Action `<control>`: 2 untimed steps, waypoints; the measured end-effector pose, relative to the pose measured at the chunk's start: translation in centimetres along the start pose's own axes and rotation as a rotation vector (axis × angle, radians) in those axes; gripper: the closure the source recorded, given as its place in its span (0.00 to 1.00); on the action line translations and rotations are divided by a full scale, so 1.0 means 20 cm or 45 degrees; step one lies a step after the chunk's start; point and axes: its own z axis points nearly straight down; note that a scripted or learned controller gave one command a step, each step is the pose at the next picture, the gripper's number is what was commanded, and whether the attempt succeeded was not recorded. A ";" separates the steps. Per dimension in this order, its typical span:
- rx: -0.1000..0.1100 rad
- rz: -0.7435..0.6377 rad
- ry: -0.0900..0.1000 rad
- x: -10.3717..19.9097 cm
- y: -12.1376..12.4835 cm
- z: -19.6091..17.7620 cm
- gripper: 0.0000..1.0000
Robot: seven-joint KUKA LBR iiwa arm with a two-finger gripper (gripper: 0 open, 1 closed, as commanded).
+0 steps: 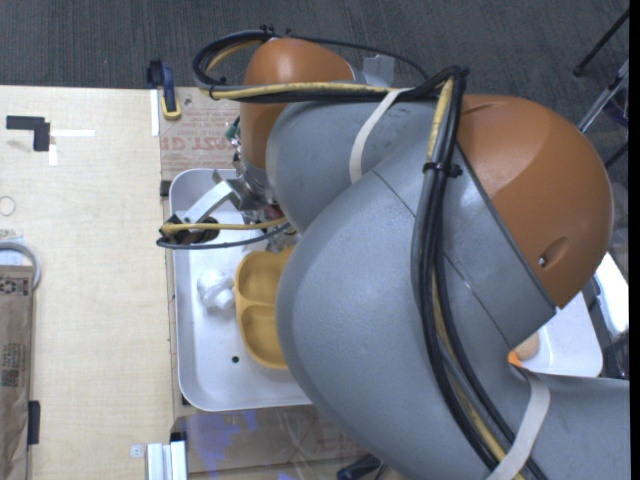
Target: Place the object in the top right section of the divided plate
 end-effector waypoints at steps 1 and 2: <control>0.003 0.426 -0.025 0.10 0.07 -0.04 1.00; 0.002 0.476 0.003 -0.06 0.33 0.11 1.00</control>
